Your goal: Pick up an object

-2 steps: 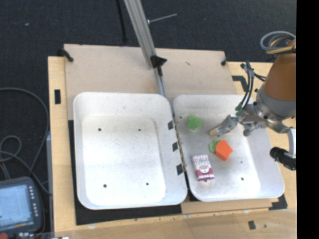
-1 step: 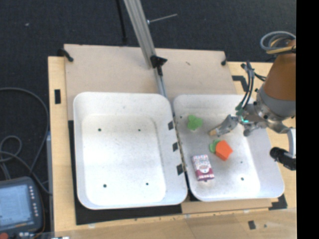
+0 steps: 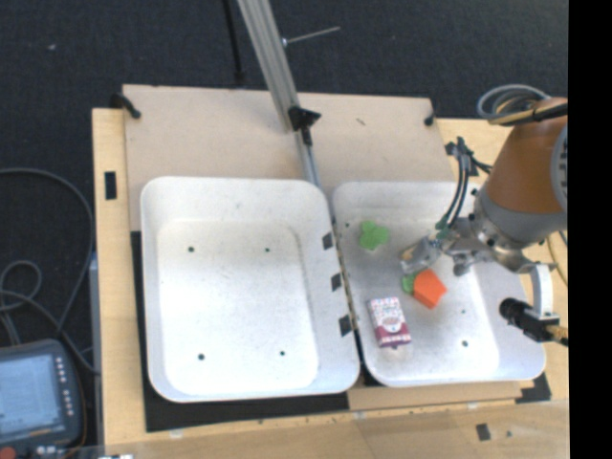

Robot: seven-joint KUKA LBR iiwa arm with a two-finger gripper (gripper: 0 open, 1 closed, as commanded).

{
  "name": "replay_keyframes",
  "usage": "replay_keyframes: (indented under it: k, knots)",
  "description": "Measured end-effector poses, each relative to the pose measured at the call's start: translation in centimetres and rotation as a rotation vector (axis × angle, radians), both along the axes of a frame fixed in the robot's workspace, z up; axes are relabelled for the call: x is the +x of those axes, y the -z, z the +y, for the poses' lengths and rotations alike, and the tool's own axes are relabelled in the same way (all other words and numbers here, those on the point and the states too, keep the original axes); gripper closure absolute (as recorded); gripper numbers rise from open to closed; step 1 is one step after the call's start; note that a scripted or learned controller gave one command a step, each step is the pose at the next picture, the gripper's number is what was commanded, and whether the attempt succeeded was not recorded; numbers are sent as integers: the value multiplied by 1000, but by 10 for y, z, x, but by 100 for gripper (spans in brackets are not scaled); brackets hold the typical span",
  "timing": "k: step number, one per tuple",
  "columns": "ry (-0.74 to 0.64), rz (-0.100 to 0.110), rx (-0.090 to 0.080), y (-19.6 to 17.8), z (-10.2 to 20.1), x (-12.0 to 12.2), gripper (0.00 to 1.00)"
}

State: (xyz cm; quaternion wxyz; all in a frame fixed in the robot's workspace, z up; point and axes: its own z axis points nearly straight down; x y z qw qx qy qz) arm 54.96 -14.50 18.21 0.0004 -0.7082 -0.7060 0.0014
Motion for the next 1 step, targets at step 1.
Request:
replay_keyframes:
  k: [1]
  knots:
    - [-2, 2, 0, 57, -7, -9, 0]
